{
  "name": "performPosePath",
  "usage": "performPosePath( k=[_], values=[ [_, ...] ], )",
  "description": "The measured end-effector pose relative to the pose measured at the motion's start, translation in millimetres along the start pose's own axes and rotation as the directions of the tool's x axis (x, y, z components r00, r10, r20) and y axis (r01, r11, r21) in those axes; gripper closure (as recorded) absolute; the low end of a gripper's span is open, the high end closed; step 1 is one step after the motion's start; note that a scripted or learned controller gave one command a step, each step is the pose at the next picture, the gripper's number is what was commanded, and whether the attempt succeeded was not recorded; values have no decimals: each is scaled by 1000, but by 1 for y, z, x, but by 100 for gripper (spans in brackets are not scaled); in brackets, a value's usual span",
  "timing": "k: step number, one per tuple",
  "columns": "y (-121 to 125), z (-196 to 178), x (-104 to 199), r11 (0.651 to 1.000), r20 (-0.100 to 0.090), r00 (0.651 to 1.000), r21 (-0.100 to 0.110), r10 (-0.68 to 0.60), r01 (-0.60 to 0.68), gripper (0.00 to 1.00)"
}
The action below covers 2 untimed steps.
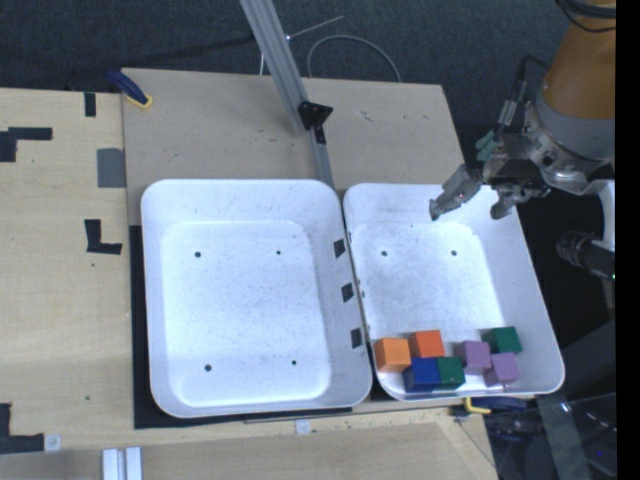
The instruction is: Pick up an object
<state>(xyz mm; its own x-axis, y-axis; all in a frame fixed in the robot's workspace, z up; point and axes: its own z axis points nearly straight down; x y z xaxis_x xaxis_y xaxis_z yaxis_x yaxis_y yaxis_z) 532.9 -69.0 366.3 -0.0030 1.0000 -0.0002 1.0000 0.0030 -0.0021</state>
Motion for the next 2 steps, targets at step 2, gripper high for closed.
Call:
performPosePath(
  k=[2],
  values=[
    [-22,84,30,1000,0,1000,8,2,-2,0]
  ],
)
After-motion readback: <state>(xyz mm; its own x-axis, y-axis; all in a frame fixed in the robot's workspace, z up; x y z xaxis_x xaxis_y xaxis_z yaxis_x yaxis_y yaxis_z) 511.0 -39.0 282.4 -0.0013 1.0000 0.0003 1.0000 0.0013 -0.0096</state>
